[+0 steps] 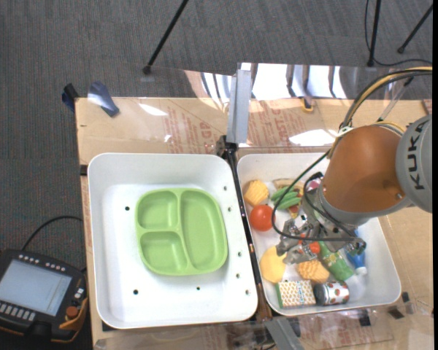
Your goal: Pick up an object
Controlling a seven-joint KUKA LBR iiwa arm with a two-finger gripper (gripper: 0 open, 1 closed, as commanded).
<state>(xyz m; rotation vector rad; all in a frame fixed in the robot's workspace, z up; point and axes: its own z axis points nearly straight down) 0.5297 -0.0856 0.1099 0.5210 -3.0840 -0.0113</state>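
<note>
1. Left bin (102, 195): green three-compartment plate (181, 231) at its centre.
2. Right bin (385, 265): red tomato (261, 217) near the left wall; yellow lemon (271, 266), patterned box (296, 292) and small can (331, 292) along the front edge.
3. Gripper (306, 239): low over the bin's middle among the toys; finger state and any hold cannot be told.

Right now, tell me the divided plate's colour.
Light green divided plate, seen in the camera view.

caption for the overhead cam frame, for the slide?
KUKA arm's gripper lowered among toy foods in the right bin; green divided plate sits in the left bin.
</note>
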